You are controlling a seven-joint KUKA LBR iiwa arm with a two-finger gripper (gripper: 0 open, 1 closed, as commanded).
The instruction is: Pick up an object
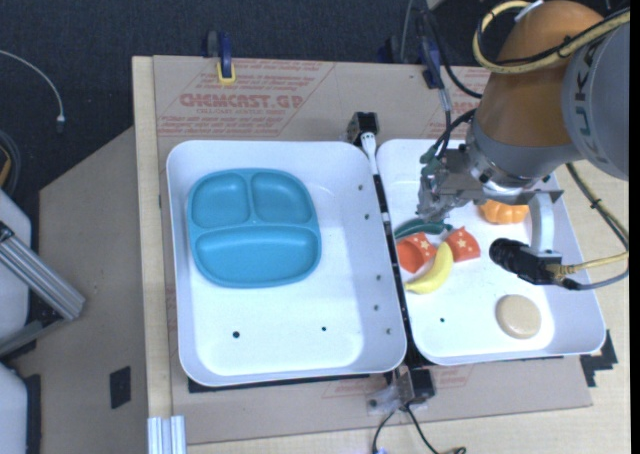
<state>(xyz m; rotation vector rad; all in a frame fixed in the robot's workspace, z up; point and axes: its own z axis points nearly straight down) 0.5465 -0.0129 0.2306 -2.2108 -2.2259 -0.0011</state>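
cardboard-topped bench (260, 92) on dark carpet, two white bins, gripper (432, 204) over rt bin (470, 337), grip state unclear

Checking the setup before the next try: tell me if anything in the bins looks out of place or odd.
Nothing stands out. The blue divided plate lies flat in the left bin. In the right bin, the toy foods sit bunched under the gripper: a banana, red pieces, an orange piece, with a tan disc apart. Nothing spilled.
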